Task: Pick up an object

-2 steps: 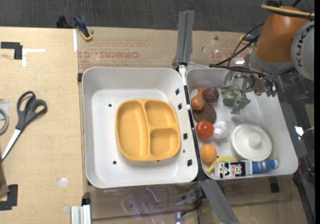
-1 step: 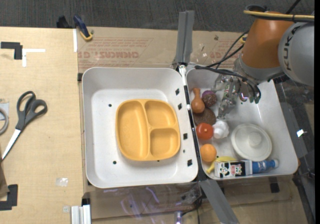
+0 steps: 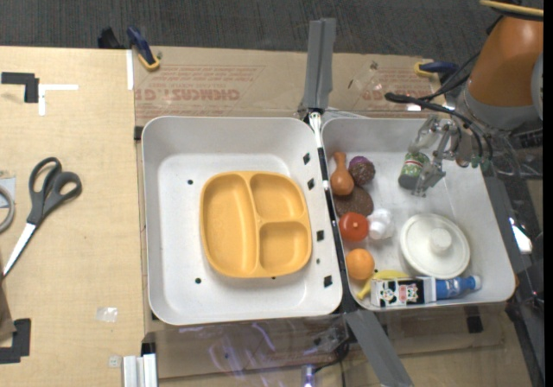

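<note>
The green object (image 3: 416,169) lies in the right bin (image 3: 492,204), near its back wall, and the gripper (image 3: 429,171) hangs just over it; whether the jaws are apart or together I cannot tell. The grasp may slip (the object looks small and rounded). The white bowl (image 3: 436,244) is near. Scissors (image 3: 39,204) lie on the wooden bench (image 3: 78,290).
</note>
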Robot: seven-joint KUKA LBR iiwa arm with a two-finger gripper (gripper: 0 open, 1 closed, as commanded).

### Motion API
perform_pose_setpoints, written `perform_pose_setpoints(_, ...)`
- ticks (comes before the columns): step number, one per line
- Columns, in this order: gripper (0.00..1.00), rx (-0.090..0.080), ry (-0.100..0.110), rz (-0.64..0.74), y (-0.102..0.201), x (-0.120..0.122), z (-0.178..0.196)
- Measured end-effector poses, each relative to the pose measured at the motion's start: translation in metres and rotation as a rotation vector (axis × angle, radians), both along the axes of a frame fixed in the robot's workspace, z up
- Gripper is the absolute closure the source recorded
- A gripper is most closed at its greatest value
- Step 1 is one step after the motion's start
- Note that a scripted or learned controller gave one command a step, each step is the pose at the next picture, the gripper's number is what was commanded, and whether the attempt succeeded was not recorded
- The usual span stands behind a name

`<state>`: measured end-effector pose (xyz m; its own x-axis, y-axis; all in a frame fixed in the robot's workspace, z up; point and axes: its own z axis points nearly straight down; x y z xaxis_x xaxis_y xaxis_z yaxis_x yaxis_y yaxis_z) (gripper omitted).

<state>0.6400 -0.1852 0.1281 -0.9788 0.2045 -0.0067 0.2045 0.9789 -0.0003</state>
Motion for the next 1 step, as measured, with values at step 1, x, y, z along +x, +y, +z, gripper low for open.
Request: perform_pose_setpoints(1,0.00,0.002,0.003,-0.066,0.0472,0.0006,-0.0352)
